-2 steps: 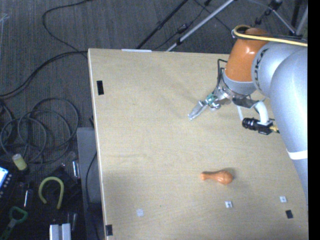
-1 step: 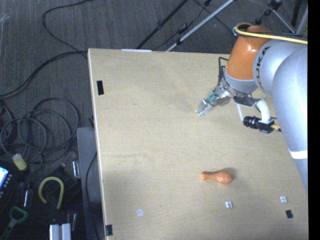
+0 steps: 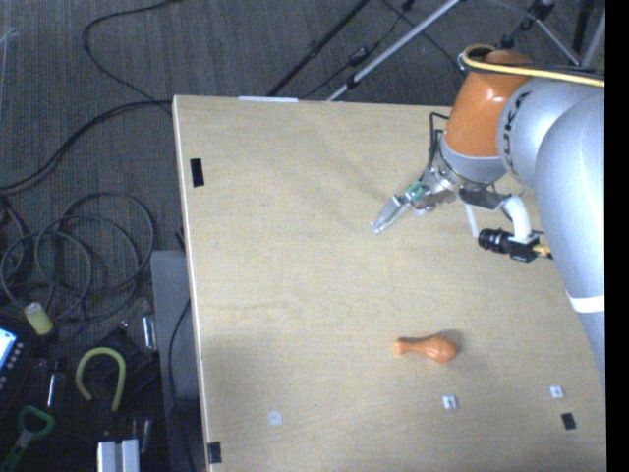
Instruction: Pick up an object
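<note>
The two-finger metal gripper (image 3: pixel 385 220), fingers seemingly together and empty, is held well beyond the small orange pear-shaped object (image 3: pixel 428 348); rolling away risked.

no readable text, labels or numbers

This looks like a robotics lab or test room. A pale wooden worktop (image 3: pixel 295 264) carries small black and white marker tags (image 3: pixel 198 172) stuck to its surface, the sort used for camera calibration. A large grey industrial arm (image 3: pixel 570 185) with an orange band (image 3: pixel 482 111) reaches over it. The floor is dark grey office carpet (image 3: pixel 88 87), strewn with loose black cables (image 3: pixel 79 244) in coils. Metal tripod or stand legs (image 3: pixel 413 28) cross the upper part of the view, and assorted tools and a green hook-shaped item (image 3: pixel 98 372) lie beside the worktop at lower left.
</note>
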Robot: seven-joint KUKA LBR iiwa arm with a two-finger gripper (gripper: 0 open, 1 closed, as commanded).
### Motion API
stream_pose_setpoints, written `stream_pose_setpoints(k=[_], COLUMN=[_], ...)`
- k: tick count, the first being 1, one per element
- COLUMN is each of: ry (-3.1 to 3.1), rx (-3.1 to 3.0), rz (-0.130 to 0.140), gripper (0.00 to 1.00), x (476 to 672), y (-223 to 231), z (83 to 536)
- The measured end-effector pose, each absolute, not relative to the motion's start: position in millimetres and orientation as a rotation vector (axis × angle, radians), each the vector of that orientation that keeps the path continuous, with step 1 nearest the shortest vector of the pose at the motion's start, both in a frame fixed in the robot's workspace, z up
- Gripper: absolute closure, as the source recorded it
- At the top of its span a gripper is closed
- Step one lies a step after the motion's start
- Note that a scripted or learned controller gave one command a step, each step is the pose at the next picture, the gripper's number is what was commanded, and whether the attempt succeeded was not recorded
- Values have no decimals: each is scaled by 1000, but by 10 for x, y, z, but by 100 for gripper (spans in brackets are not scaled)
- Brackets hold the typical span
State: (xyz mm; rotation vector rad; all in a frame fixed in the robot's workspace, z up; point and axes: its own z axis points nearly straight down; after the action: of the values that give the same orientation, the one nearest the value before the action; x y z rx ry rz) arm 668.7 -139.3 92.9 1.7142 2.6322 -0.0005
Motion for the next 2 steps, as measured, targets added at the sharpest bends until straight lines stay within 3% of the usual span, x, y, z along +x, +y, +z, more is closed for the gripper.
stream_pose_setpoints(k=[1,2], ry=[2352,2685], rx=[2081,1631], rz=[-2,-2], gripper=[0,0], x=[6682,6682], y=[-1585,-1620], z=[1345,839])
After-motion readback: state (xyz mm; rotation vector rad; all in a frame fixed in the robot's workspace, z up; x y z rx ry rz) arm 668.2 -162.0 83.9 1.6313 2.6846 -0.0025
